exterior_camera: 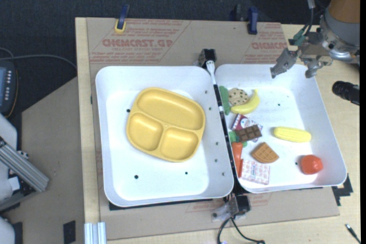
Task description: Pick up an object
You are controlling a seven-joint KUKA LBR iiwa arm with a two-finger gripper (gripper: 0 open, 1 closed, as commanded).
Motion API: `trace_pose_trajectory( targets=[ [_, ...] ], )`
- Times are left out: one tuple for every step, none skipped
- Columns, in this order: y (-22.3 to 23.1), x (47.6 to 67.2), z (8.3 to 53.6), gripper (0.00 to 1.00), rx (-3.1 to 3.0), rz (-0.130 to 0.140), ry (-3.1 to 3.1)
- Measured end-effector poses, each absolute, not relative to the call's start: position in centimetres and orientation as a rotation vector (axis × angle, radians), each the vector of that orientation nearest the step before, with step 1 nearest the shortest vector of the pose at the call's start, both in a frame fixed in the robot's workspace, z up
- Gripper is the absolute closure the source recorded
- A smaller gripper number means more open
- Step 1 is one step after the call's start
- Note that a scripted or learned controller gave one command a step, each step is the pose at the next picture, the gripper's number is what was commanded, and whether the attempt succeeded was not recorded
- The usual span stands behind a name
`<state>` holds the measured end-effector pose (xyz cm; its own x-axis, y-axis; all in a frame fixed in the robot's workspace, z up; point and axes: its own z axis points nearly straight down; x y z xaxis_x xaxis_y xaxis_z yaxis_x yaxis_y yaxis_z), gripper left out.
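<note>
- Two white bins sit side by side on the counter (pixel 171 37): the left bin (pixel 108 123) and the right bin (pixel 326 128).
- One yellow divided plate (pixel 166 123) with three compartments lies in the left bin, well to the left of the banana.
- One banana (pixel 247 104) lies in the right bin near its left wall, and serves as landmark for the rest.
- One cookie (pixel 237 95) touches the banana's upper left side; one green piece (pixel 224 99) lies just left of that.
- One chocolate bar (pixel 248 134) lies below the banana, over a red-and-white wrapper (pixel 241 122).
- One carrot (pixel 237 156) and one waffle (pixel 265 153) lie further below; a second packet (pixel 255 172) lies under them.
- One corn cob (pixel 292 134) lies to the banana's lower right; one tomato (pixel 310 164) sits beyond it, near the bin's lower right corner.
- One end effector (pixel 297 63) hangs above the right bin's far edge, up and to the right of the banana, fingers spread apart with nothing between them.
</note>
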<state>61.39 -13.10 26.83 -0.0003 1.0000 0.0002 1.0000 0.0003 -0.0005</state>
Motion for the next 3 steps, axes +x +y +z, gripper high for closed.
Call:
trace_pose_trajectory(
  targets=[
    [-12.8, 61.3, 20.4, 0.0, -2.217, 0.007, -2.216],
    [-12.8, 60.5, 14.2, 0.0, -2.217, 0.007, -2.215],
    [-12.7, 60.6, 9.4, 0.0, -2.218, -0.002, -2.218]
  ],
)
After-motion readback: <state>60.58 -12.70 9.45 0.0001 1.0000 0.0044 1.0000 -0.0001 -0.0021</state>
